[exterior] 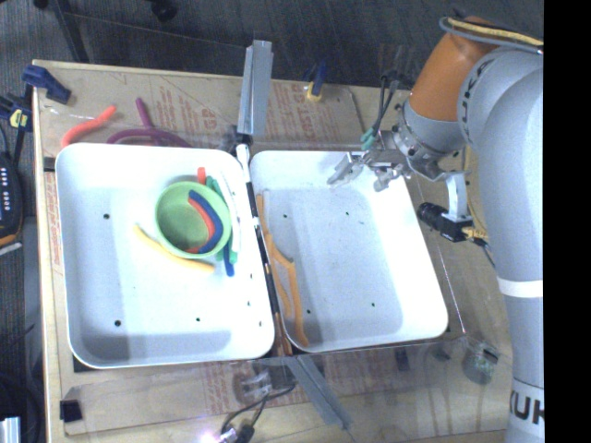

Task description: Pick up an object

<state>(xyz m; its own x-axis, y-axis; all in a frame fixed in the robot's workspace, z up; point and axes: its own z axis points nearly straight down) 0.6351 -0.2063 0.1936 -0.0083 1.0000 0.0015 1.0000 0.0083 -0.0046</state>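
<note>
The gripper [360, 173] hangs spread and bare over the right bin [406, 312]; the bowl [191, 220] half-hides its toys.

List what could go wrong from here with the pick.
1. The gripper hangs over the right bin's far rim, while the green bowl and the pieces in it sit in the left bin; a descent here would likely grab nothing.
2. The blue curved piece, red piece and yellow strip crowd the bowl, so a grasp may slip or snag several.
</note>
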